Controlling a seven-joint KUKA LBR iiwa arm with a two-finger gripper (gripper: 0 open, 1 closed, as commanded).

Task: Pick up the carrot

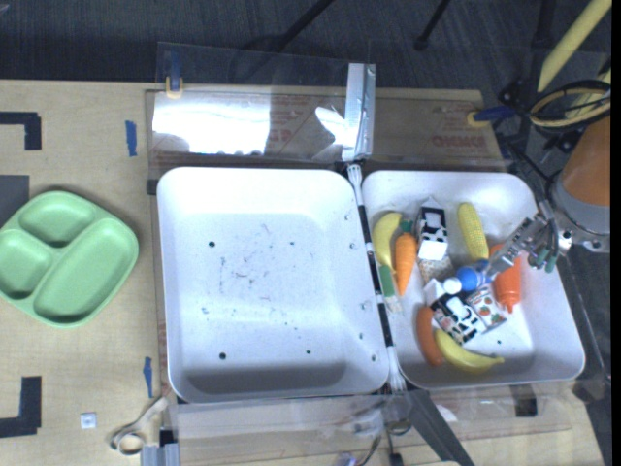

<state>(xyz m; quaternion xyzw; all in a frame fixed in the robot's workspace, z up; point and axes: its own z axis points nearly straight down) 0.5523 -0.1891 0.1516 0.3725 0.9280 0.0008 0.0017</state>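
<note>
Now the carrot [405,261] lies in the right bin [558,352], near its left wall, between a yellow banana [385,233] and a small black-and-white carton [432,237]. It points roughly along the wall, so a grip across its narrow width seems the easiest. The gripper [536,244] hangs over the far right side of this bin, above another orange object [507,286], well apart from the carrot. If its fingers are wide or narrow, I cannot tell. The left bin [257,260] holds nothing.
</note>
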